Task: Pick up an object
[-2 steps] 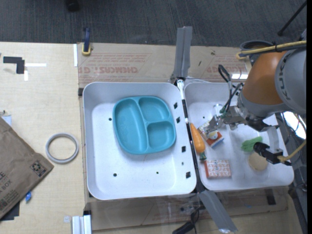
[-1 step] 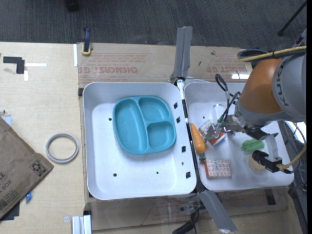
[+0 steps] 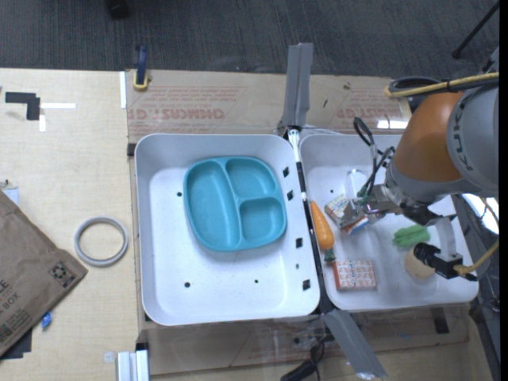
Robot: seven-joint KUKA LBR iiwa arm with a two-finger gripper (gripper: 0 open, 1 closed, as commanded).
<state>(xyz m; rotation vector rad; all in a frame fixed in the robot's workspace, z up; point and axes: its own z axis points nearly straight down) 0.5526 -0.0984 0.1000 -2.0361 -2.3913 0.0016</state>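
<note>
A small printed carton is lying in the right bin, near its left wall, with the gripper sitting just beside or on it. Whether the fingers are wide, narrow or closed on anything cannot be told, since the wrist is covering them. The arm is reaching in from the right and bending down over the bin's middle, which suggests a descent toward the carton as the pick target. A carrot is resting along the divider between the bins, just left of the carton. A red patterned box is lying flat toward the near edge, apart from the gripper. A green item and a pale round piece are sitting to the right, partly under the arm. The left bin is carrying a blue divided plate, well apart from the action. On the tabletop, a tape ring is lying outside the bins. The objects are scattered loosely, leaving room for a top-down approach.
</note>
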